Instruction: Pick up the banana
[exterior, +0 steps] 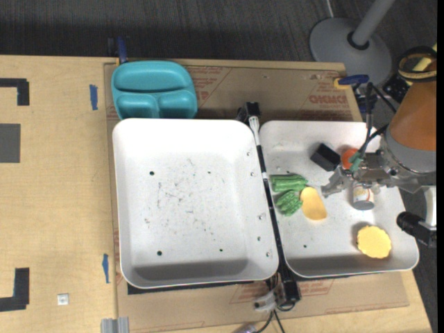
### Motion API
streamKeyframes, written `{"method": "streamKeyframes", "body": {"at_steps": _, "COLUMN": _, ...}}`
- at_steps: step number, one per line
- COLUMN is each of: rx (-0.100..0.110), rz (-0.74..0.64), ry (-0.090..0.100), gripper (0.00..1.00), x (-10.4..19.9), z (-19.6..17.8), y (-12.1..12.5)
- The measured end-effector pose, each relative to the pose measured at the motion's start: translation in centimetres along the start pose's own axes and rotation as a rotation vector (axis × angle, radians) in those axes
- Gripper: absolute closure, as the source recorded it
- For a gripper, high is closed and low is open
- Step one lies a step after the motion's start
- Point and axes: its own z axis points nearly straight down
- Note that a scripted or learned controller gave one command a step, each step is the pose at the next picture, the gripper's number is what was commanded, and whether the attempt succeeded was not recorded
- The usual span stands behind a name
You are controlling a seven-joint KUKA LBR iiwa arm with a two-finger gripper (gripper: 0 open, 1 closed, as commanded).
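The banana [313, 205] is a short yellow piece lying in the right bin [333, 266], just left of its middle and touching the green items. My gripper [350, 184] hangs over the right bin a little to the right of the banana and slightly farther back. Nothing shows in it. The orange-banded wrist [416, 120] rises behind it at the right edge.
Two green toy vegetables [288, 191] lie by the right bin's left wall. A black block [324, 157] and a red-orange item [349, 156] sit at the back, and a round yellow piece [373, 241] at the front right. The left bin [187, 200] and a teal tray [154, 89] stand beyond.
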Motion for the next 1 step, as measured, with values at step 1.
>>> {"method": "streamKeyframes", "body": {"at_steps": 1, "rx": 0.003, "rz": 0.199, "ry": 0.001, "gripper": 0.00, "x": 12.23, "z": 2.36, "y": -3.50}}
